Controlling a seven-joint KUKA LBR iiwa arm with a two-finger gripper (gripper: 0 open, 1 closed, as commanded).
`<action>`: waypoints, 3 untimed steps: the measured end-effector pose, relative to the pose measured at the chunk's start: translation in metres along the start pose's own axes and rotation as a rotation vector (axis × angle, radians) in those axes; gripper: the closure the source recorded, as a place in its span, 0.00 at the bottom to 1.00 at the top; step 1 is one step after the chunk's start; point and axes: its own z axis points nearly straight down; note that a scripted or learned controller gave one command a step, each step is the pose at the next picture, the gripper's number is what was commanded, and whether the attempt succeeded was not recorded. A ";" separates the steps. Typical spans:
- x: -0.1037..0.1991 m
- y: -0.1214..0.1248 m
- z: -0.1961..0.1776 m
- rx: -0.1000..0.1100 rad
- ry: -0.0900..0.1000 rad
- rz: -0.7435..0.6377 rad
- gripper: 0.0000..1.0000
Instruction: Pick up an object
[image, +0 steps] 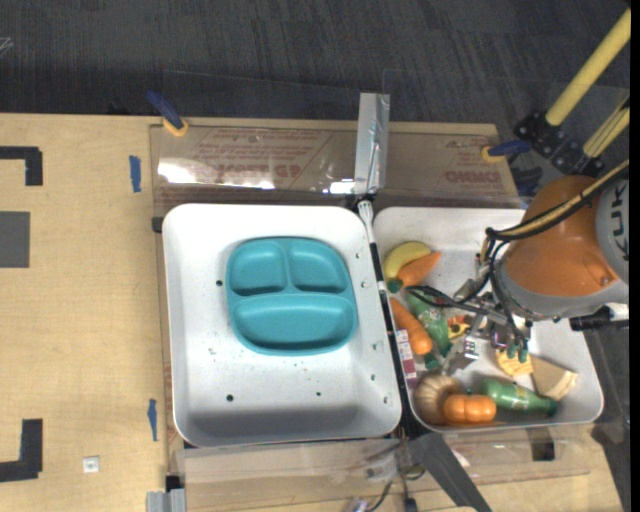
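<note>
White bins: you have two shallow ones side by side on the bench; take the right bin (585, 400) as your landmark, with the left bin (200, 300) touching its left wall.
Teal plate: a three-compartment divided plate (291, 293) lies flat in the middle of the left bin, well left of the landmark.
Arm: the grey arm with its orange band (555, 245) reaches in over the upper right part of the right bin.
Gripper: you see the gripper (478, 325) low over the middle of the right bin, among wires and toy food; you cannot tell how it is set from this view, and nothing shows clearly between its tips.
Toy food, upper left of right bin: a yellow banana (402, 257) lies against an orange carrot (420, 266), just beside the left wall.
Toy food, left wall of right bin: a second orange carrot (412, 328) runs down along the wall.
Toy food, front of right bin: a small orange pumpkin-like piece (468, 407) touches a green bottle-shaped piece (520, 398); a tan, rounded piece (432, 392) sits just left of them.
Toy food, front right of right bin: a beige wedge (553, 380) lies near the corner.
Bench: tan board (70, 330) lies left of both bins.
</note>
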 end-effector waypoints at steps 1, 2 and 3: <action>-0.042 0.000 -0.025 0.004 0.020 0.076 0.00; -0.043 0.012 0.002 0.004 0.006 0.122 0.00; -0.028 0.012 0.000 0.008 -0.003 0.320 0.00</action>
